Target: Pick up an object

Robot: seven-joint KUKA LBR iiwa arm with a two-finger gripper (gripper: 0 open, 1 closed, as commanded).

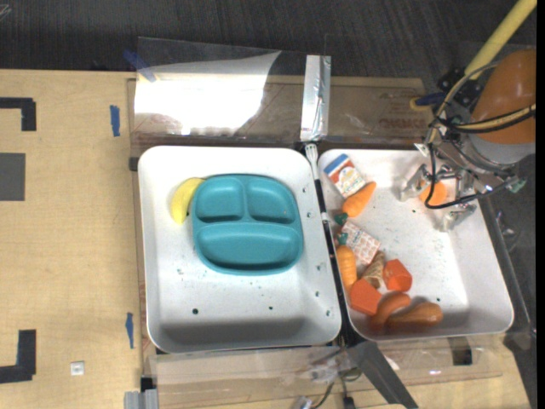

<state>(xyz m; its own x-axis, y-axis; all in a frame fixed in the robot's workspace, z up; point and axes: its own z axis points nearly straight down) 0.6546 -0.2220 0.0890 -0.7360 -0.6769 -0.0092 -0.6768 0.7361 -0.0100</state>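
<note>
Heaped against the right bin's [498,279] near-left wall: brown sausage [409,312], orange blocks [368,295], carrot [358,199]. Hand [440,201] poised well apart over bare floor; could not tell whether apart or together. Risked closing on nothing, or snagging neighbours in that crowded heap.

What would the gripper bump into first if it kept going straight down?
Probably the bare white floor of the right bin. The gripper hangs over an open patch near the far right corner, with the toys off to its left. Its height is hard to judge.
</note>
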